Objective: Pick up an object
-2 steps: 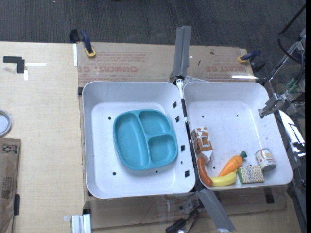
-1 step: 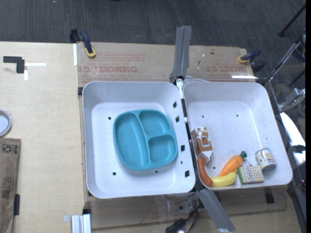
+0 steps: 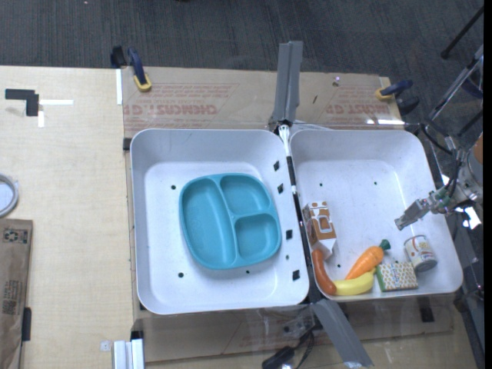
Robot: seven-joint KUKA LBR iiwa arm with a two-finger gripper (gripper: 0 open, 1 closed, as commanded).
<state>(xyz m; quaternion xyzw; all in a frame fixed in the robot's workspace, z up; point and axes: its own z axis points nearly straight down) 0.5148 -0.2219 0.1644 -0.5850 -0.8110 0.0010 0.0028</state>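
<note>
The gripper (image 3: pixel 410 217) hangs at three o'clock in the right bin (image 3: pixel 361 156); whether it is apart or together I cannot tell; the small can (image 3: pixel 420 253) sits just beside it at five o'clock, with sponge (image 3: pixel 397 276), carrot (image 3: pixel 364 260), banana (image 3: pixel 354 284) and carton (image 3: pixel 321 223) toward seven; the teal divided plate (image 3: pixel 230 221) lies in the left bin (image 3: pixel 154 206).

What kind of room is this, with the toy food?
Probably a robot test lab: two shallow white bins clamped on a wooden bench, small toy food like an orange plastic carrot, and a grey robot gripper.
</note>
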